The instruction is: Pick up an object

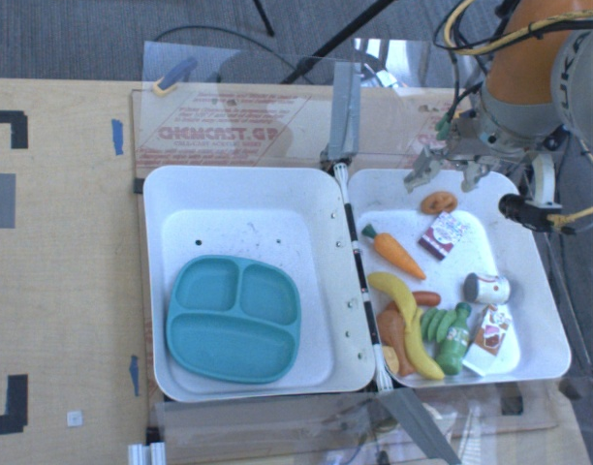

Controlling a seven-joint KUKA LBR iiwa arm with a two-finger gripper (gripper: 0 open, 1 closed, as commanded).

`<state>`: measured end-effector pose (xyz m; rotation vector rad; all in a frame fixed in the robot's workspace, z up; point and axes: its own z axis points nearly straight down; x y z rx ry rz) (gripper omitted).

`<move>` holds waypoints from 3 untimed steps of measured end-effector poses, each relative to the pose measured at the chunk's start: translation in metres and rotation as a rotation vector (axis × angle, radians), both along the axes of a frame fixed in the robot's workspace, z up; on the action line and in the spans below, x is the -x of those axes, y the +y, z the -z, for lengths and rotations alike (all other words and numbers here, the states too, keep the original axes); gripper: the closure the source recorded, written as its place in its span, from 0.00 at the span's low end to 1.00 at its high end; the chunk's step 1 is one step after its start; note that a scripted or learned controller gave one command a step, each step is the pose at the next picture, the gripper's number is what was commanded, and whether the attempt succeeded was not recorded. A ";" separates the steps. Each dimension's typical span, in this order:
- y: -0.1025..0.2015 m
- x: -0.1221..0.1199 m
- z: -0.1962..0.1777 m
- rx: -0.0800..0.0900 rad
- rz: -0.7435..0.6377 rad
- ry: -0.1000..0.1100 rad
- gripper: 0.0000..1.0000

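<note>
1. The grey arm with its orange band (541, 13) comes in from the right and hangs over the far edge of the right bin (539, 308)
2. The gripper (450, 170) sits above the far part of that bin, its two fingers (420, 170) spread wide apart, one toward the left and one toward the right
3. Nothing lies between the fingers; they touch none of the objects as far as can be seen
4. Just near of the gripper lies a small round brown cookie (438, 202), the closest object to it, in the far middle of the right bin
5. Near of the cookie is a small purple and white packet (444, 234), and to its left a carrot (393, 251) lying at a slant with its green top toward the far left
6. A banana (407, 320) curves along the left side of the right bin, with a red sausage (424, 298) beside it and an orange-brown piece (392, 329) on its left
7. Green vegetables (445, 333) lie at the near middle, a small white can (485, 288) to the right, and a white carton (491, 335) near of the can
8. The left bin (180, 201) holds a teal divided plate (234, 318) in its near half
</note>
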<state>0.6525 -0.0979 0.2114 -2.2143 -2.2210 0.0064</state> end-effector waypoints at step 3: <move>-0.040 -0.013 0.098 0.000 -0.120 0.000 0.00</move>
